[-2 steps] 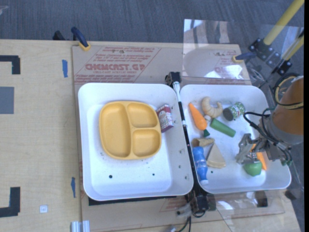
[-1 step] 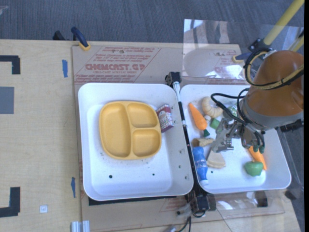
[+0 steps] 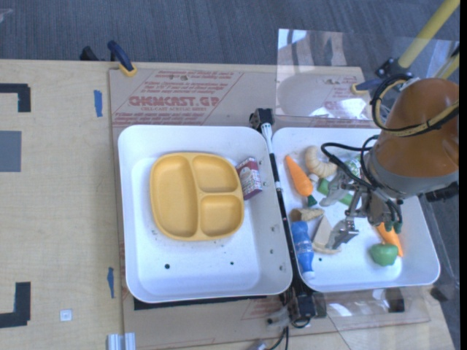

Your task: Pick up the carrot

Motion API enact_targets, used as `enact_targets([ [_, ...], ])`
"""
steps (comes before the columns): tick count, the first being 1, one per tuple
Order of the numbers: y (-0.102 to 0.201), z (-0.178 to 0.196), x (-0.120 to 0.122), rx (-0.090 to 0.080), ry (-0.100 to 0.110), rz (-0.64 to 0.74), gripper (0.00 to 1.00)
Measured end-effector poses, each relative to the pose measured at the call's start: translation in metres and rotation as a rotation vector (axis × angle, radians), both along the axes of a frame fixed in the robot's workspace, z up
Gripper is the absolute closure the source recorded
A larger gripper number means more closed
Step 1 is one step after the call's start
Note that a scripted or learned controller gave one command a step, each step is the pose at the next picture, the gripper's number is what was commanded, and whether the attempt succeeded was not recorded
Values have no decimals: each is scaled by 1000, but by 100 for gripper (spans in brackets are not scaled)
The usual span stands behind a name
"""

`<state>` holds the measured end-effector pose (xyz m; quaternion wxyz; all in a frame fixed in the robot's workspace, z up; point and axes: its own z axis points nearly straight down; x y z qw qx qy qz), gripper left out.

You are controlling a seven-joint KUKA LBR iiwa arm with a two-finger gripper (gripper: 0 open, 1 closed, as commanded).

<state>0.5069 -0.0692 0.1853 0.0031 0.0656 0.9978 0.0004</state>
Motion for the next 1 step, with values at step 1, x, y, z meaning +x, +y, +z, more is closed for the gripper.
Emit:
enact_targets([
  [1, 87, 1, 67, 5, -2, -6, 0],
])
